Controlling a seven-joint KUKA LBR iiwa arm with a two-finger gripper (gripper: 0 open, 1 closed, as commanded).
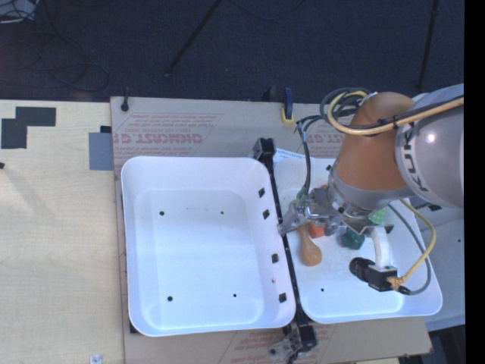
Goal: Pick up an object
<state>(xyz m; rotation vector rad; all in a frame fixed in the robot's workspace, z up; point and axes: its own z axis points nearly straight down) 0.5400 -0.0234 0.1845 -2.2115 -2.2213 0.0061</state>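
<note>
The right white bin point(364, 305) holds a few small things. A tan wooden piece with a rounded end point(309, 250) lies near the bin's left wall. A small orange-red piece point(317, 231) sits just above it, and a teal block point(350, 240) lies to its right. Something green point(377, 217) peeks out under the wrist. My gripper point(305, 215) hangs low over the bin's left side, just above the tan piece and the orange-red piece. The big orange and grey wrist hides much of the bin's back half. I see nothing clearly held.
The left white bin point(151, 309) stands beside the right one, their walls meeting at a ridge with black clips point(274, 258). Both rest on a cardboard sheet point(174, 131). Pale bench top point(53, 226) lies to the left.
</note>
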